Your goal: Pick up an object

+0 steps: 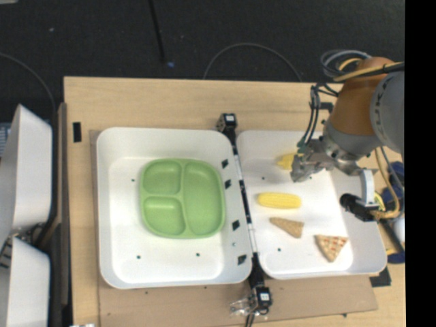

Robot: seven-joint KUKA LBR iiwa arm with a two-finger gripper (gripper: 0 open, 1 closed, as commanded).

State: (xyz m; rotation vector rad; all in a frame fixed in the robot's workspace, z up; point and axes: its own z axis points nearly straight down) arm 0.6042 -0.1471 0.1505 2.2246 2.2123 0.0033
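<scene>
1. While low over the right bin (354,261), with gripper (300,172) beside a yellow piece (285,161): finger state impossible to tell.
2. Risk: nudging piece against wall.
3. Risk: bumping corn (278,200).

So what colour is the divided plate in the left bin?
Light green, clear in the camera view: divided plate.

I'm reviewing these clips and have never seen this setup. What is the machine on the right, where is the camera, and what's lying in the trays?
The camera looks down on a wooden bench at a slant. A grey and orange robot arm reaches in from the right; its tool sits low in the right bin, beside a small yellow piece. That bin also has a corn cob, a bread wedge and a pizza slice. The left bin holds a green divided plate. Whether anything is held isn't clear.
</scene>
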